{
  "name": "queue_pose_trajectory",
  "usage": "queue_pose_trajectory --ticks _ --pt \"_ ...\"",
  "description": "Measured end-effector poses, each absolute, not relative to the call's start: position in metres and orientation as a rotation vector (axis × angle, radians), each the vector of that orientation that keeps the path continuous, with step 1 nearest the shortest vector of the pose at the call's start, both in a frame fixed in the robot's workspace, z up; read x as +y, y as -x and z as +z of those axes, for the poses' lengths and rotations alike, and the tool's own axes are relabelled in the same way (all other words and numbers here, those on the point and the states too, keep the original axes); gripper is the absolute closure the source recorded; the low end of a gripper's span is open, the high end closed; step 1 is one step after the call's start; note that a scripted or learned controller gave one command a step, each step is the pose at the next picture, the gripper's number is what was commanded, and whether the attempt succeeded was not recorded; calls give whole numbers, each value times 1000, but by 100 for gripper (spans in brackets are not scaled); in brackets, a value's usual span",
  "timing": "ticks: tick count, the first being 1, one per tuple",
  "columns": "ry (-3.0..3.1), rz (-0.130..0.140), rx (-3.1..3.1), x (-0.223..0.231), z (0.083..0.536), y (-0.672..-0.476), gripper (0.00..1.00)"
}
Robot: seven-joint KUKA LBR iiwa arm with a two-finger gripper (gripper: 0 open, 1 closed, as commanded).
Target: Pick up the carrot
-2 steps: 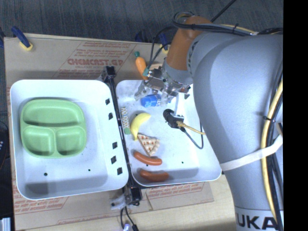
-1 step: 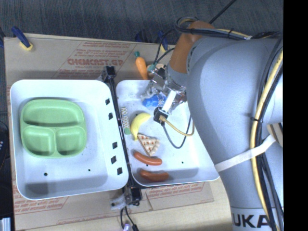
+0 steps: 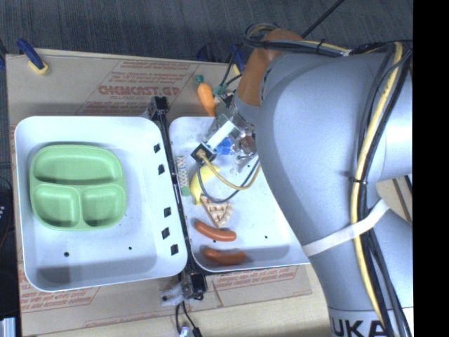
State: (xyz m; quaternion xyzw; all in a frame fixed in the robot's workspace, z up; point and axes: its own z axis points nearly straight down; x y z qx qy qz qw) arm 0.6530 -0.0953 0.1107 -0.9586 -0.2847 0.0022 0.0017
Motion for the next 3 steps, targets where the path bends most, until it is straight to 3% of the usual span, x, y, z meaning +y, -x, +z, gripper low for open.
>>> queue_pose_trajectory --ticks 1,2,3 --pt "3000 14 -904 -94 121 -653 100" --pt "3071 7 -643 -61 192 -619 100" --pt "3124 6 -324 -40 256 -623 100"
